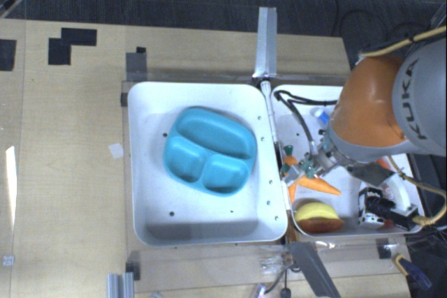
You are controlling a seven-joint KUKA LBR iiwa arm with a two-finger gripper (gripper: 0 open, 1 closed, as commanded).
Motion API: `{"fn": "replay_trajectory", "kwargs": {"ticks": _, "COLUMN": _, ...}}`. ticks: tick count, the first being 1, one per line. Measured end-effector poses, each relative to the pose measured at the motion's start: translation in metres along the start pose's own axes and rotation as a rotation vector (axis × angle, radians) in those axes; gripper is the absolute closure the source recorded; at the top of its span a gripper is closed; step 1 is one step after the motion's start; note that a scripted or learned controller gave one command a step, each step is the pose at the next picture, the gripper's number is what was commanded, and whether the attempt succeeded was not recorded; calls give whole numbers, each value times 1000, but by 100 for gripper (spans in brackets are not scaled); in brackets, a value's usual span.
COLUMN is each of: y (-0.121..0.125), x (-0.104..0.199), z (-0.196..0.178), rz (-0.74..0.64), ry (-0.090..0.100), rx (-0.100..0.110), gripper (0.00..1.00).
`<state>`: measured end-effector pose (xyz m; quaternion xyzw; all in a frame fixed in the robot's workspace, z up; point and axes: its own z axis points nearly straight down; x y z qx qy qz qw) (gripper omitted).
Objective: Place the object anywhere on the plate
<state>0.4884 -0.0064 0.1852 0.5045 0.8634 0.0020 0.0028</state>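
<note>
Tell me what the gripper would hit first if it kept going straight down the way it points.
Most likely the orange carrot, which lies right under the gripper in the right bin. Depth is hard to judge from this slanted view, so it might reach the bin floor beside it instead.

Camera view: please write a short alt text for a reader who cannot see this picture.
A grey and orange robot arm reaches down into the right white bin, above an orange carrot and a yellow-red fruit. In the left white bin lies a blue divided plate.
</note>
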Motion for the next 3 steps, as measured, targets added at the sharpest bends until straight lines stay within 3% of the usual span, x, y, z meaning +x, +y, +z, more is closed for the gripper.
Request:
{"fn": "replay_trajectory", "kwargs": {"ticks": 1, "y": 6, "x": 9, "z": -27, "rz": 110, "ry": -1, "rx": 1, "gripper": 100}}
{"fn": "replay_trajectory", "kwargs": {"ticks": 2, "y": 98, "x": 40, "z": -86, "rz": -231, "ry": 0, "rx": -1, "gripper": 100}}
{"fn": "replay_trajectory", "kwargs": {"ticks": 3, "y": 98, "x": 40, "z": -86, "rz": -231, "ry": 0, "rx": -1, "gripper": 0}}
